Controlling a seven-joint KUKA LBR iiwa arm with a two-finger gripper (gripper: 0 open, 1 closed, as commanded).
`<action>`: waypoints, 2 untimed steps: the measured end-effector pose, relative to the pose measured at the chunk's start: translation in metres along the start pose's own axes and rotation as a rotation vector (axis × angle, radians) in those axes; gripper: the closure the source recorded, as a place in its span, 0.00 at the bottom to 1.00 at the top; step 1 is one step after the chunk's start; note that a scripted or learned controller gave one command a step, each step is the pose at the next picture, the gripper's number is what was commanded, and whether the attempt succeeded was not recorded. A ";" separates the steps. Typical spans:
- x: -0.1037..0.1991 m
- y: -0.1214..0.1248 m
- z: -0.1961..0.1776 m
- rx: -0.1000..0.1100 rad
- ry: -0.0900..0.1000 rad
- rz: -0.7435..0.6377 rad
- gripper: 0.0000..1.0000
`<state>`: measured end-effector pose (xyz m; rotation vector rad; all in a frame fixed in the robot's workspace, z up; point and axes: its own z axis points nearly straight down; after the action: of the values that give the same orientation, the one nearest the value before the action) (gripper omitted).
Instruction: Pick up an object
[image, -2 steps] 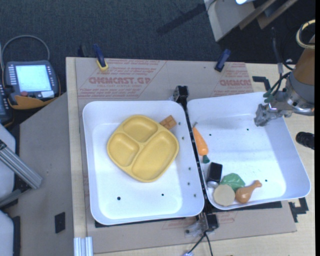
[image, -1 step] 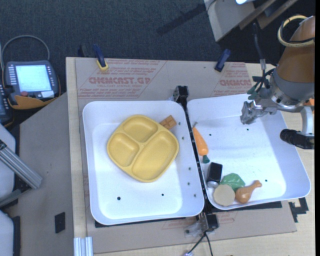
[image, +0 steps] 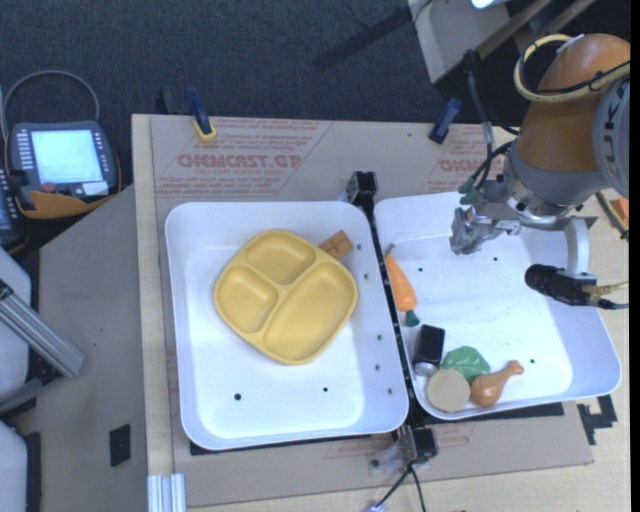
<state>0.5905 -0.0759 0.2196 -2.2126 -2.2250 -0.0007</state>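
Two shallow white bins (image: 190, 330) sit on cardboard printed "CHEMCAST" (image: 240, 160). Left holds a yellow divided plate (image: 286, 296); right holds an orange carrot (image: 401, 284), near the gripper (image: 468, 236).

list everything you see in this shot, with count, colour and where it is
bins: 2, white, side by side on the bench
divided plate: 1, yellow, middle of left bin
wooden block: 1, brown, at the plate's upper right edge
carrot: 1, orange, left edge of right bin
black block: 1, black, below the carrot
green toy: 1, green, near corner of right bin
round disc: 1, tan, beside the green toy
drumstick: 1, orange-brown, right of the disc
pendant: 1, grey and orange, far left
arm: 1, grey with orange band, upper right
gripper: 1, metallic, over right bin's far side
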 end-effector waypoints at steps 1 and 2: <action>0.055 0.000 -0.011 -0.005 -0.001 -0.001 1.00; 0.110 0.015 -0.007 -0.005 -0.001 -0.001 1.00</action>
<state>0.6052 0.0338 0.2268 -2.2143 -2.2291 -0.0047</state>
